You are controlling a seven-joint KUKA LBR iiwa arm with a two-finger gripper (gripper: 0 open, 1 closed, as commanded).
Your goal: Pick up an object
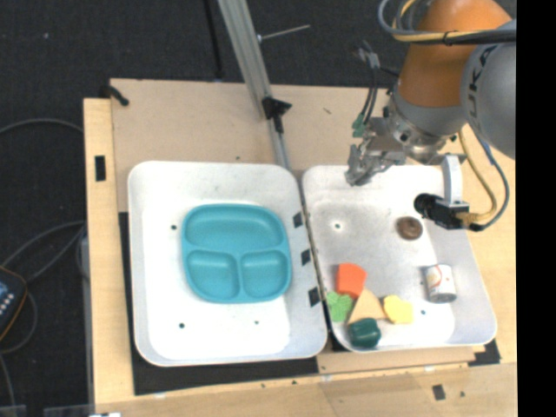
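No readable text, label or number on bins, objects or arm

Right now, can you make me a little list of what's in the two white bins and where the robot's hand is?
left bin: a teal divided plate lying flat
right bin: small toys and a can
front cluster: orange block, light green piece, tan wedge, yellow piece, dark green piece
other items: brown round piece, small can on its side
gripper: over the right bin's back edge, holding nothing
arm: reaches in from the right
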